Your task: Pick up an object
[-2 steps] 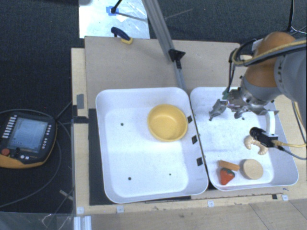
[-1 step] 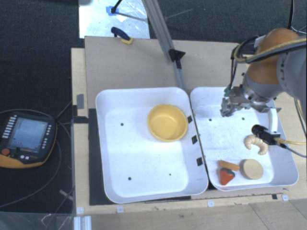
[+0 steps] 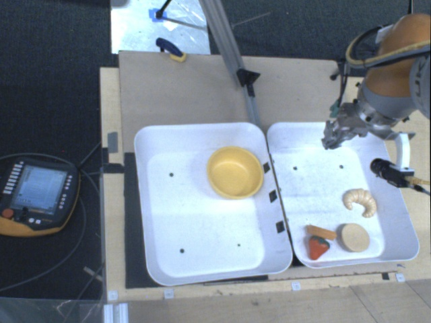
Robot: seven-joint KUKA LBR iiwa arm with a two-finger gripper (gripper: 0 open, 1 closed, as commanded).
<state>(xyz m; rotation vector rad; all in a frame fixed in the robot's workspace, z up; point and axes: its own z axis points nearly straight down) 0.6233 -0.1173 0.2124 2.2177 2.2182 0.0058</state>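
Above the right bin (image 3: 296, 180) hang the jaws (image 3: 332, 138) (state unclear), well apart from croissant (image 3: 361, 201)

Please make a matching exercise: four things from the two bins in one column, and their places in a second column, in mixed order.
Things:
1. round yellow plastic bowl
2. pale curved croissant-shaped toy
3. flat round tan disc
4. red strawberry-shaped toy

Places:
A. right bin, near front edge, beside the red toy
B. left bin, upper right part
C. right bin, front left corner
D. right bin, right side, just behind the disc

Pairs: 1-B, 2-D, 3-A, 4-C
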